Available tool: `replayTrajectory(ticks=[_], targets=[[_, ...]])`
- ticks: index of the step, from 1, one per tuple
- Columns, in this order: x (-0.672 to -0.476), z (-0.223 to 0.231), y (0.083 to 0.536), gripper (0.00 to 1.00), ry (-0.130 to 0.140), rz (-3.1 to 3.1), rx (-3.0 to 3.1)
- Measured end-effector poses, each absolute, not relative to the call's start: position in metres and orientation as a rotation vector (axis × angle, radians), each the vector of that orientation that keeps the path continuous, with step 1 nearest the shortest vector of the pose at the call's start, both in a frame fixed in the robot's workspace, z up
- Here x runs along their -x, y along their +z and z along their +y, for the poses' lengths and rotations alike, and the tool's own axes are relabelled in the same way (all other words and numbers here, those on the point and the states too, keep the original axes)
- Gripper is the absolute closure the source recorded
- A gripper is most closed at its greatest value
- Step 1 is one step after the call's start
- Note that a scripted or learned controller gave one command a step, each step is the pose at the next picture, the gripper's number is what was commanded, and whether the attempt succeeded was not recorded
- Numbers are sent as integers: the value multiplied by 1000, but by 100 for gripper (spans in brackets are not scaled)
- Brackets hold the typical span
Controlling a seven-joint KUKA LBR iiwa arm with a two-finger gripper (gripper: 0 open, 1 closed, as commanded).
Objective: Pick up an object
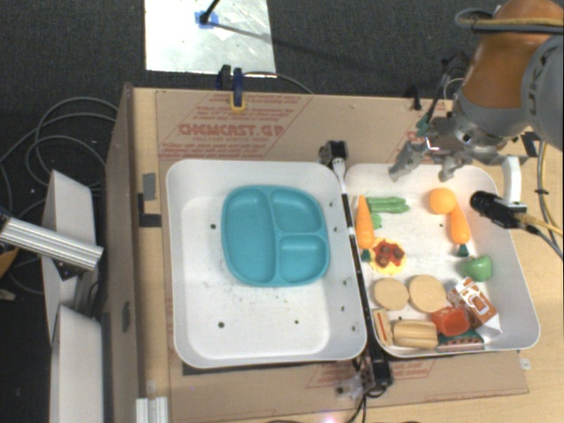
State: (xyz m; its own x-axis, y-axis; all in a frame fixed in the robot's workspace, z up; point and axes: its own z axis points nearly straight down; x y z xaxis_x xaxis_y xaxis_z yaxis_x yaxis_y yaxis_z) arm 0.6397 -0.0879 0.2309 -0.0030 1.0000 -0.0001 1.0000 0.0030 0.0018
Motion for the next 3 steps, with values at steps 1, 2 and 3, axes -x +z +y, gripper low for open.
replayTrajectory(ticks=[1, 2, 3], targets=[[-670, -143, 213, 0, 2, 2217, -2220], [-669, -195, 134, 0, 0, 2219, -2220], [-671, -194, 85, 0, 5, 2220, -2210]])
